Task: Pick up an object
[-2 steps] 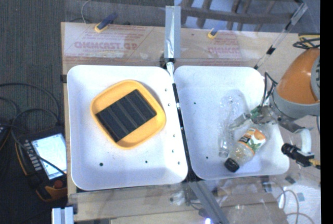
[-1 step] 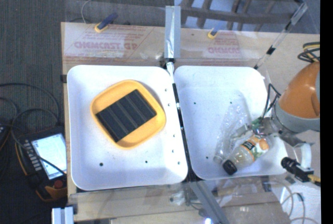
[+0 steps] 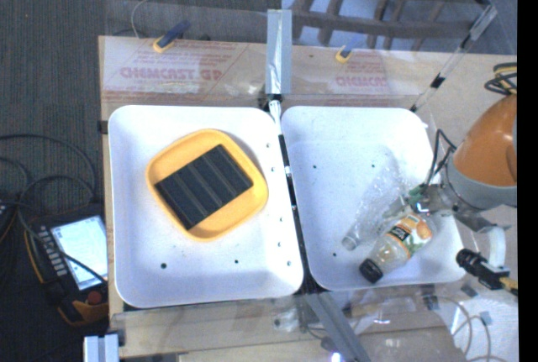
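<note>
Two bottles lie in the right bin. A clear, crumpled plastic bottle runs diagonally, its neck toward the front left. Beside it lies a small bottle with a black cap and an orange label, cap toward the bin's front. In the left bin a yellow dish carries a black ridged insert. The arm, with its orange band, comes in from the right. My gripper hangs at the right bin's right side, over the far ends of both bottles and very close to them.
Both bins sit on a wooden bench with clamps at the back. A metal divider post stands between the bins at the rear. A tablet and cables lie on the floor to the left.
</note>
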Controlling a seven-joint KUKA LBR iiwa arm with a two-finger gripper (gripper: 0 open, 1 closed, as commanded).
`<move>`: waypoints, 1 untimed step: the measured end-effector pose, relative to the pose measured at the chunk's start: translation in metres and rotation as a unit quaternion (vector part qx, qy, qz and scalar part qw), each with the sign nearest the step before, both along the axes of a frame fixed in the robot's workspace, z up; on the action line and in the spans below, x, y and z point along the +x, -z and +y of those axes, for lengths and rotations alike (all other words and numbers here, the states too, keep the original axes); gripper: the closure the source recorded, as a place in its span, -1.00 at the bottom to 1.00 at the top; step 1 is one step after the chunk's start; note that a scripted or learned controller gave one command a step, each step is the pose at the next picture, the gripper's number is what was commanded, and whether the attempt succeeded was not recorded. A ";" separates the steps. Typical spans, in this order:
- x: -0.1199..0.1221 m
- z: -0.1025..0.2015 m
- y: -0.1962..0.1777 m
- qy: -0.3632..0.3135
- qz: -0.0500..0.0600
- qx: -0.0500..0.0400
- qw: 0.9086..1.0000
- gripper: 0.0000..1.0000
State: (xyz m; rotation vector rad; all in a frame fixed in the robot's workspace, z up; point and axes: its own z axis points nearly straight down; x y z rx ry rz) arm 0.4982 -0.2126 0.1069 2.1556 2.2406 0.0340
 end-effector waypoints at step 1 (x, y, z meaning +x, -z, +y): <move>-0.014 0.092 -0.112 0.007 0.020 0.003 1.000 1.00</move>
